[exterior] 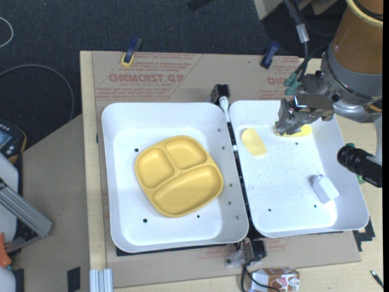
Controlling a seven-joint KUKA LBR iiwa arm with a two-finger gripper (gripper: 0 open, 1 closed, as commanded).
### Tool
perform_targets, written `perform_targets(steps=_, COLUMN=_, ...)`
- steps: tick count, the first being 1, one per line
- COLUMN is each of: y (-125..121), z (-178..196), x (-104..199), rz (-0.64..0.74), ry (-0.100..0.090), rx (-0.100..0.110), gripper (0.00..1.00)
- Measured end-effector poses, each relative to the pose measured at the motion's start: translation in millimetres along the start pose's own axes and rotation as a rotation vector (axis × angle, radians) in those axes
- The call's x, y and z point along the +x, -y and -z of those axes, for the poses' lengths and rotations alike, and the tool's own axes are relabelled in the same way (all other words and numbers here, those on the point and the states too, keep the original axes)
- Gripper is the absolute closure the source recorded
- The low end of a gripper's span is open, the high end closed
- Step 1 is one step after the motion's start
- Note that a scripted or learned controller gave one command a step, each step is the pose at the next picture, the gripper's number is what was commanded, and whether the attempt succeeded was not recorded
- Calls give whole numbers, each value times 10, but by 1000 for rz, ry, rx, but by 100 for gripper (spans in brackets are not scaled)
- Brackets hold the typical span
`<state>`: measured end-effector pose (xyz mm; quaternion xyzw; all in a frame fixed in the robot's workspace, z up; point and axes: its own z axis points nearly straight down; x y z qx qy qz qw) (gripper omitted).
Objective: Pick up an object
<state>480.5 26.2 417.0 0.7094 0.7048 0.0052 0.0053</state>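
Nearest the camera, the yellow three-compartment plastic tray (178,175) lies in the left white bin (115,163). Gripper (290,128) is lowered onto a flat yellow piece (302,131) in the right white bin (340,212); finger state: cannot tell. Lift remains.

Divided plate (177,175) mid left bin (115,163). Right bin (340,218): oval piece (253,142) nr far-left corner, small block (324,188) nr right edge, gripper (290,126) over far edge.

Yellow divided tray (178,175) in left bin (115,163); jaws (290,128) low over right bin (340,218).
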Motion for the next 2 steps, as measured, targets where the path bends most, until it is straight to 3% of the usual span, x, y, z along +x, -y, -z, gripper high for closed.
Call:
perform_targets(steps=1, y=20, z=-102, x=708, rz=14, ry=-2, rx=15, gripper=100)
perform_targets(steps=2, y=22, z=-349, x=452, rz=3, ry=0, rx=19, gripper=100)
